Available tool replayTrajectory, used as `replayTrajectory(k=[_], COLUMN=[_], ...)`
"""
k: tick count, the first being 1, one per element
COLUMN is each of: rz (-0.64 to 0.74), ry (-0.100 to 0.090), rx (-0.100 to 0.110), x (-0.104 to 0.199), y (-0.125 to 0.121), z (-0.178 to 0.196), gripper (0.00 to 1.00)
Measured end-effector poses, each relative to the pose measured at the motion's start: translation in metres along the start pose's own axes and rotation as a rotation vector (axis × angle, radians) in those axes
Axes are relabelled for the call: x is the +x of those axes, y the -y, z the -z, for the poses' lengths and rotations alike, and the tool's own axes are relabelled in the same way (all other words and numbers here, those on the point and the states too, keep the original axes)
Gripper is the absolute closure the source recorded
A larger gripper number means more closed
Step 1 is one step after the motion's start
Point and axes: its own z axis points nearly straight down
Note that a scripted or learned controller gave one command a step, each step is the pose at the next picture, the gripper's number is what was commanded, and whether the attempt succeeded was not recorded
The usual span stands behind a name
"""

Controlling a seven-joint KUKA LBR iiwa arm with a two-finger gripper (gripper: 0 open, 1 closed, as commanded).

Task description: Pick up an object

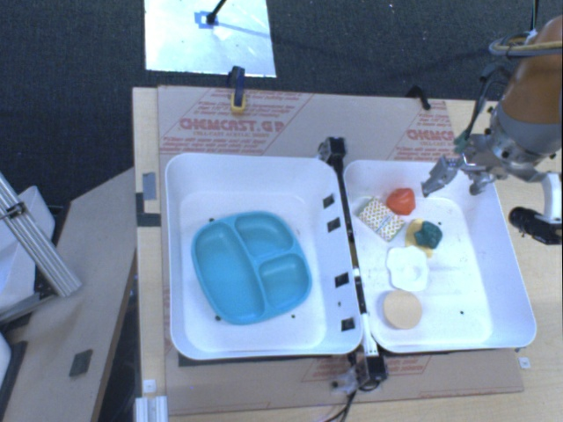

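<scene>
The pincer (pixel 457 172), fingers spread wide and empty, hangs at the right bin's far edge near the small, rigid orange-red ball (pixel 401 200), probably light; grip across its middle.

This looks like a robotics lab or test cell, not a home. A wooden counter (pixel 106 236) carries a protective sheet printed with a maker's name (pixel 230 124), and on it two shallow white bins (pixel 202 170) sit side by side, joined by black clips (pixel 334 225). A grey industrial arm with an orange band (pixel 528 95) reaches in from the right. Dark carpet (pixel 70 51) covers the far floor, with a shiny metal plate (pixel 209 25) lying on it. An aluminium frame rail (pixel 31 236) leans at the left.
</scene>
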Motion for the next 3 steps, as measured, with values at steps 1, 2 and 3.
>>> replayTrajectory(k=[1,2,3], rz=[0.002,0.001,0.0], ry=[0.002,0.002,0.001], rx=[-0.012,-0.011,-0.009], x=[0.0,-0.003,-0.004], y=[-0.002,-0.007,-0.009], z=[0.008,-0.034,-0.096], gripper=[0.0,0.0,0.0])
